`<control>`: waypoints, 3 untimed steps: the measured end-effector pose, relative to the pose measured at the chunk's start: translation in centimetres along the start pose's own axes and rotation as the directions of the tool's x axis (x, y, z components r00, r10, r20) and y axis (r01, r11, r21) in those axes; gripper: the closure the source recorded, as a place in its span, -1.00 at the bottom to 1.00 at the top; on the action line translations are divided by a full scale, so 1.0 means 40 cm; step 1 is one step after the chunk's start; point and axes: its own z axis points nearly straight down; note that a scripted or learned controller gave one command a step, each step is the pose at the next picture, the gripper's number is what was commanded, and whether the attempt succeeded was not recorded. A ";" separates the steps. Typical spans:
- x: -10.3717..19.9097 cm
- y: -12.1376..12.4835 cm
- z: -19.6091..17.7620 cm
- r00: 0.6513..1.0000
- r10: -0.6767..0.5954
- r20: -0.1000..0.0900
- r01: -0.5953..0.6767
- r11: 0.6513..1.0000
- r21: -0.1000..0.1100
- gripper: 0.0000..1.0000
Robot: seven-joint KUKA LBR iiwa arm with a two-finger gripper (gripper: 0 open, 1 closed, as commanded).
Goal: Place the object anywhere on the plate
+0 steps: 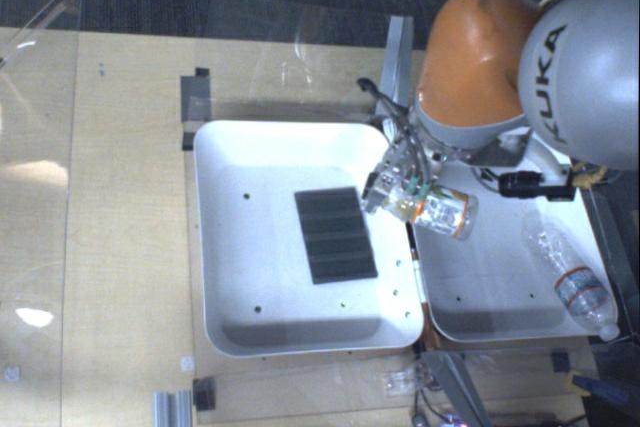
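While arm is hanging over the bins' shared edge | gripper is clenching a small jar, tilted sideways, probably carrying it | dark plate is lying in left bin, jar not over it yet

Gripper low — arm overhead

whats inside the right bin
A clear plastic bottle lies in the right bin near its right wall. A small jar-like object sits at the hand over the bin's left edge. The arm covers the bin's far part.
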 end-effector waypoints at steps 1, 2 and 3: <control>0.000 0.001 -0.001 1.000 -0.001 0.000 0.001 1.000 -0.001 -1.00; 0.053 -0.009 0.114 0.962 -0.273 -0.001 0.273 0.962 -0.002 -1.00; 0.062 -0.236 0.112 0.902 -0.431 0.001 0.431 0.902 -0.001 -1.00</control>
